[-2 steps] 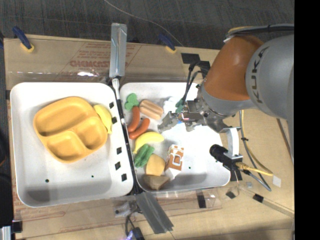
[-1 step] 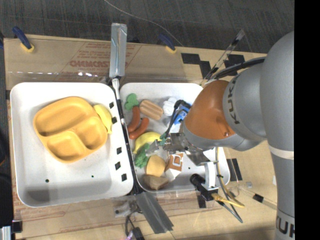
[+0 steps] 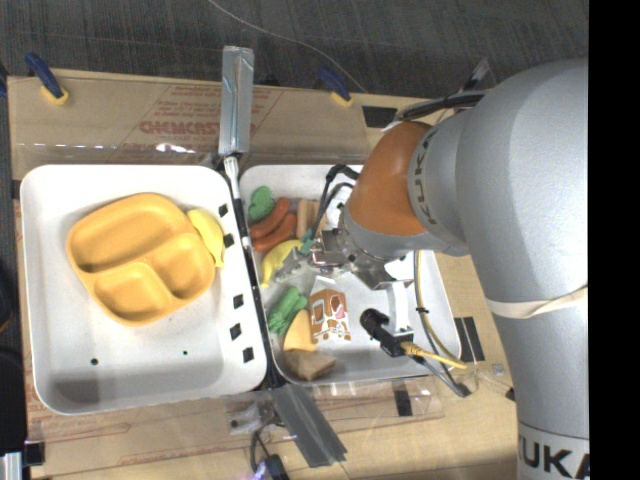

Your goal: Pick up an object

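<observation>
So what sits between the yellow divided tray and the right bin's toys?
In the camera view, a yellow banana-like piece beside the yellow divided tray, then the bins' dividing rims.

Bulky grey arm [image 3: 520,198] — orange wrist band [image 3: 390,183]

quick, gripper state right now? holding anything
Gripper: low over the right bin, above the toy food; open or shut cannot be told, and no object visibly held.

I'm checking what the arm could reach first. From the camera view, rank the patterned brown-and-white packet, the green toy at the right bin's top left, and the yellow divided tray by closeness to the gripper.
1. The patterned packet, just below the gripper in the right bin.
2. The green toy, up and left, beside the divider.
3. The yellow divided tray, farthest, in the left bin.
</observation>
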Available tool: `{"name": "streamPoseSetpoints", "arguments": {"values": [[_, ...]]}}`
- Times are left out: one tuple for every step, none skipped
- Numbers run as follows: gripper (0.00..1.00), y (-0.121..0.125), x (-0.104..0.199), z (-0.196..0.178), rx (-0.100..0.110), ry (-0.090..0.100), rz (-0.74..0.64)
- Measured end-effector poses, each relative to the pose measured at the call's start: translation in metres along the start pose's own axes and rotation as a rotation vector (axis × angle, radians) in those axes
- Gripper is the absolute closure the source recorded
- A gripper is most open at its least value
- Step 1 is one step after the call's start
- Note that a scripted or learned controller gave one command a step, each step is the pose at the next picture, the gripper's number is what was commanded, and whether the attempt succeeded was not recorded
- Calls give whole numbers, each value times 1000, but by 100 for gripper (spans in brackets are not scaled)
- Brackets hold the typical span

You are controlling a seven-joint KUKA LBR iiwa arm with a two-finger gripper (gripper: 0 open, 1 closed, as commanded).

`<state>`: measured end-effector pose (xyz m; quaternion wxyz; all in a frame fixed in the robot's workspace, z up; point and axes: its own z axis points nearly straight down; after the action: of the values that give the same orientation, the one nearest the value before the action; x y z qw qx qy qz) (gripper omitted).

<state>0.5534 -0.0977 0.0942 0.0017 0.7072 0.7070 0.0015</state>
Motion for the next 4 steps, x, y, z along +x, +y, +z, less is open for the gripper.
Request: {"name": "streamPoseSetpoints", "arguments": {"values": [[0,-39,-23,3,9,1,-29],[0,74,-1,4,7,1,123],[0,103,-62,4,13,7,197],[100,104,-61,-7,11,3,187]]}}
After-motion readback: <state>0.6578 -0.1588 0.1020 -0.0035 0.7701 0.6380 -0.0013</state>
